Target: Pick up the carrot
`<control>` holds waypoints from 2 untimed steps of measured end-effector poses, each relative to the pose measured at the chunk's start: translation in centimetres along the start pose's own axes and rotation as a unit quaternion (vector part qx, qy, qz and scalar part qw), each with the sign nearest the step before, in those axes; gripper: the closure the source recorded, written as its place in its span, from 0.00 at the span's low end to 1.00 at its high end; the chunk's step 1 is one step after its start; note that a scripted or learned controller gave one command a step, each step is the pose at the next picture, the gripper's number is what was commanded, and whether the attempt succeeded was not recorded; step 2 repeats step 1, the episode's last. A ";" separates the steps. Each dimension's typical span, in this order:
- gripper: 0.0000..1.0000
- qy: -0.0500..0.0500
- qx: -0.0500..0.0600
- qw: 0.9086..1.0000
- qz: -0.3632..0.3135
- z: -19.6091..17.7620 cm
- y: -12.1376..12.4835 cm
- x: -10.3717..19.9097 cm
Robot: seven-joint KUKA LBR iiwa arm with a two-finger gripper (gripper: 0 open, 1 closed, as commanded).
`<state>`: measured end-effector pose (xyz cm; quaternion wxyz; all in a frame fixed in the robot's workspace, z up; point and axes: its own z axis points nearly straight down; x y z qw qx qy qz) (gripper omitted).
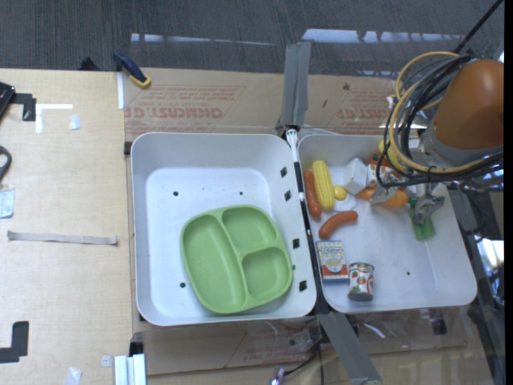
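Observation:
The carrot (390, 199) is a small orange piece lying in the upper middle of the right bin (449, 295). A green piece (423, 228) sits just to its right; I cannot tell whether that is the carrot's leafy end. My gripper (410, 192) hangs low over the carrot, right below the arm's orange band (479, 103) and a bundle of yellow and black cables. The wrist and cables hide the gripper's tip and part of the carrot. Whether the carrot is held cannot be made out.
Left of the carrot in the right bin lie a yellow corn cob (322, 183), two orange-red sausages (337, 223), a white crumpled item (353, 171), a small box (331, 260) and a can (361, 281). The left bin (152, 215) holds a green divided plate (237, 257).

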<state>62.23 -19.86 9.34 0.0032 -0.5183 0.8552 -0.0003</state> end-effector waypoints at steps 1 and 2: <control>0.00 -0.002 -0.001 0.988 0.155 -0.1 2.2 3.2; 0.00 -0.002 -0.001 0.988 0.155 -0.1 2.2 3.2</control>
